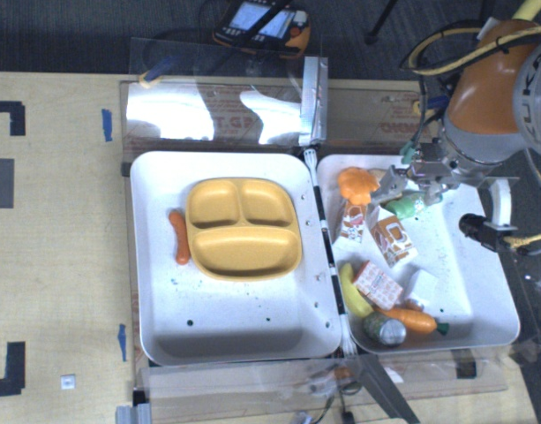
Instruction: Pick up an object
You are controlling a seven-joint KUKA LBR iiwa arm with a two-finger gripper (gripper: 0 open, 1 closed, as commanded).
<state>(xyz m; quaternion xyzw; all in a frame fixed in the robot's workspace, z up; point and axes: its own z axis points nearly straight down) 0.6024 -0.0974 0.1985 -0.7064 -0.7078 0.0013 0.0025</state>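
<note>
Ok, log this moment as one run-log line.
end effector: over right bin, far end | nearest: green item, orange item | left bin: yellow divided tray, orange sausage | grasp: unconfirmed

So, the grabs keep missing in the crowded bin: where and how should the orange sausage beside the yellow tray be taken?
Grip the orange sausage at its middle, coming straight down from above, fingers closing across its narrow width. It lies flat and lengthwise along the left edge of the yellow tray, so one finger probably has to slip into the slim gap there.
</note>
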